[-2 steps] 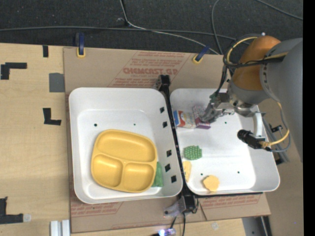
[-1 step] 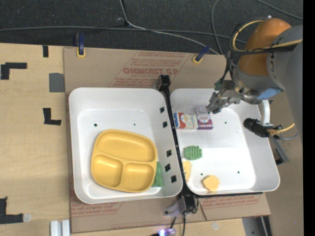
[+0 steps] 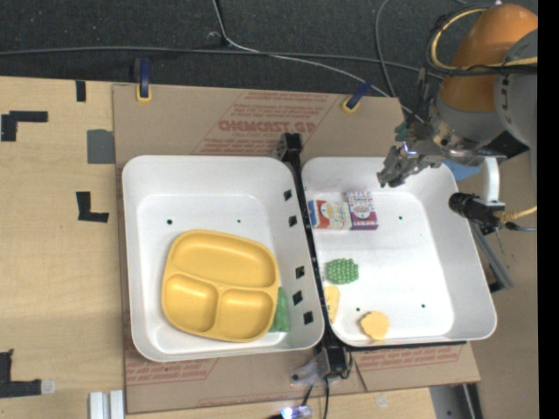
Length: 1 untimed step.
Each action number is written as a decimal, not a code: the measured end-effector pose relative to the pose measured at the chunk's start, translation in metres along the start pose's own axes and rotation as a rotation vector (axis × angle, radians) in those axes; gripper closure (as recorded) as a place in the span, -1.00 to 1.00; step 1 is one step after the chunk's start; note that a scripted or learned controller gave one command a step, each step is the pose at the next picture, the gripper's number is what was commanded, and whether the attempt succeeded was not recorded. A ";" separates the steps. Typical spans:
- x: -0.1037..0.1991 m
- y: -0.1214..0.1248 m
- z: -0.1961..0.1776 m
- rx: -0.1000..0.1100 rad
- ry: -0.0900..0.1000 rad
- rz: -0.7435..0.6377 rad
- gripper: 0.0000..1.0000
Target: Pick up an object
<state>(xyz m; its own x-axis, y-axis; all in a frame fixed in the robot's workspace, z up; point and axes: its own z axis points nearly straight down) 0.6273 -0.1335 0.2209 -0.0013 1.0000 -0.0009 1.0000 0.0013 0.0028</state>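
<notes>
The worktop (image 3: 52, 234) of pale wood carries a cardboard sheet on which two shallow white bins sit side by side. The left bin (image 3: 140, 182), well to the left of the jaws, holds a yellow divided plate (image 3: 220, 285) lying flat, with a green object (image 3: 281, 311) tucked against the plate's right edge by the bin wall.

The right bin (image 3: 463, 269) holds the small things. A red and white packet (image 3: 327, 214) lies below and left of the jaws, and just beside it, touching or nearly so, lies a purple and white packet (image 3: 362, 209). Farther below them sits a green knobbly object (image 3: 341, 271). At the bin's near end a yellow piece (image 3: 332, 300) rests against the left wall, and a round yellow-orange object (image 3: 375, 325) lies near the front wall.

The jaws (image 3: 395, 169) hang over the far edge of the right bin, above and right of the packets and apart from them. Nothing shows between them; how wide they stand cannot be told. The grey arm (image 3: 476, 120) with its orange band (image 3: 489, 37) reaches in from the right.
</notes>
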 end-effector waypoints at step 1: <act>-0.004 0.000 -0.043 0.001 0.000 0.001 1.00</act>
<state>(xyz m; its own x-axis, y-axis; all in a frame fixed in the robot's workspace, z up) 0.6269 -0.1370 0.2634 -0.0008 1.0000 -0.0009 1.0000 0.0008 0.0022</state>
